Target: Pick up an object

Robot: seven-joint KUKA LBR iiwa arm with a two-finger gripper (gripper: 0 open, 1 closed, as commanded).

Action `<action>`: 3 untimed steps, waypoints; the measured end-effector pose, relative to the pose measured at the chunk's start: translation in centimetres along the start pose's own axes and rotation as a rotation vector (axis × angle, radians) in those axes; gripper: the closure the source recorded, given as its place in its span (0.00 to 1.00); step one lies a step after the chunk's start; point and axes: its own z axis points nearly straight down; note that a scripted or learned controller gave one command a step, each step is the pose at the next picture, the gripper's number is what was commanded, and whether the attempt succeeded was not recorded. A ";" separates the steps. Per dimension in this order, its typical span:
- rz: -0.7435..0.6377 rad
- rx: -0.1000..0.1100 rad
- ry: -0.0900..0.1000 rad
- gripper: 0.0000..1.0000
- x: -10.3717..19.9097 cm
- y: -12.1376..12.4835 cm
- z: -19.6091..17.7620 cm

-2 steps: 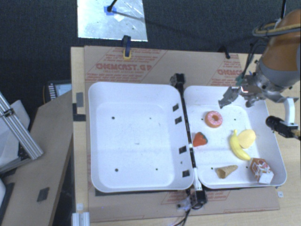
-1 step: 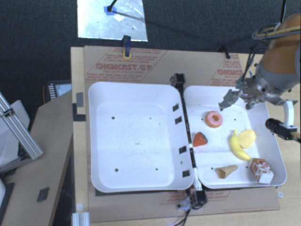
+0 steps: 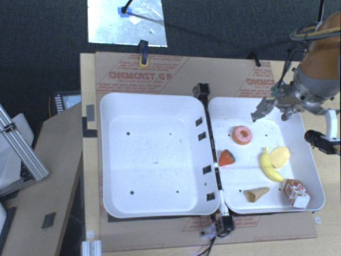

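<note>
Red "CHEMCAST GP" lettering on the desk [image 3: 160,71] sheet, partly hidden by the bins; gripper [image 3: 273,108] fingers spread, holding nothing, above the right bin [image 3: 314,196]'s far edge, near the pink donut [image 3: 242,135].

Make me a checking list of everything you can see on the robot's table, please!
Surface: bench covered with printed cardboard, bearing two white bins side by side.
Job's things: right bin holds a pink donut, strawberry, banana, lemon, cone-shaped piece and a red-and-white box.
Left bin: nothing seen inside.
Clutter: yellow clamp at the bench's far edge.
Hand: hand hovers above the right bin's far side, near the donut, holding nothing.
Cables: dark cable on the floor behind the bench; wires at the near edge.
Surroundings: shiny sheet on dark floor; metal frame at the left.
</note>
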 end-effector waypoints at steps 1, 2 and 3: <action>-0.004 0.001 0.001 0.00 0.8 -0.4 -0.4; -0.001 0.002 -0.001 0.00 -0.4 -1.3 1.0; -0.006 0.003 0.001 0.00 2.6 -2.0 1.2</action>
